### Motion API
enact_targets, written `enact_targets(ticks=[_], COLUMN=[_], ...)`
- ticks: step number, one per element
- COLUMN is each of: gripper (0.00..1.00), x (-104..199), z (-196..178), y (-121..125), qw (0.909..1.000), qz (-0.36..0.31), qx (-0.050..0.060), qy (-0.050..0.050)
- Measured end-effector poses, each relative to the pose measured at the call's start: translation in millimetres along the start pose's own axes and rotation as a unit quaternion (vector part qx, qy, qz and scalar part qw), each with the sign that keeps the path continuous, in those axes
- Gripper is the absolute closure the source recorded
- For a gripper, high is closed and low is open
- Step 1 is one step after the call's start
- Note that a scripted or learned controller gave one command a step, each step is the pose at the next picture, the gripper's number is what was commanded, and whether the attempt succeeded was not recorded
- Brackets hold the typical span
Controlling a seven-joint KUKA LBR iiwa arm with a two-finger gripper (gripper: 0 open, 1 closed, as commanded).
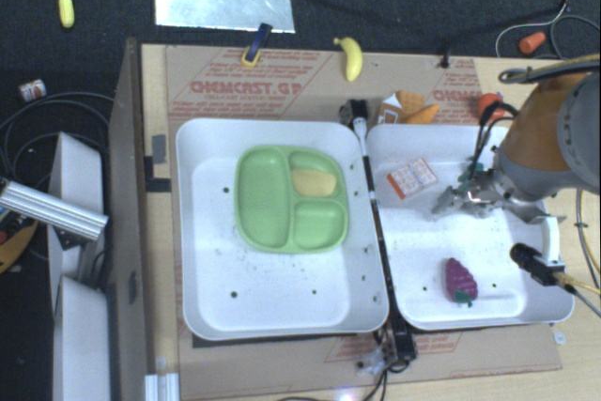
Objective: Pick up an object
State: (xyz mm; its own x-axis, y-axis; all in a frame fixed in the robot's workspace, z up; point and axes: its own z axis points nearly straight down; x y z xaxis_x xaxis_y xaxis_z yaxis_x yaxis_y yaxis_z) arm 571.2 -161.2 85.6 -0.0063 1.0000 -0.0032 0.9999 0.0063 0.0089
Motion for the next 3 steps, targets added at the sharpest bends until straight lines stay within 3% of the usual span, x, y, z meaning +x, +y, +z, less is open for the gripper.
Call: enact_targets(ticks=[1,2,3], gripper=[0.00,0.00,0.00], x=[-2,25,20], z=[-52,-14,-35], y=[-14,-70,-85], qw=[1.0000,1.0000,1.0000], qz=[0.003,0.003,0.003], qx=[0.002,0.006,0.005], qy=[0.001,0.003,0.002])
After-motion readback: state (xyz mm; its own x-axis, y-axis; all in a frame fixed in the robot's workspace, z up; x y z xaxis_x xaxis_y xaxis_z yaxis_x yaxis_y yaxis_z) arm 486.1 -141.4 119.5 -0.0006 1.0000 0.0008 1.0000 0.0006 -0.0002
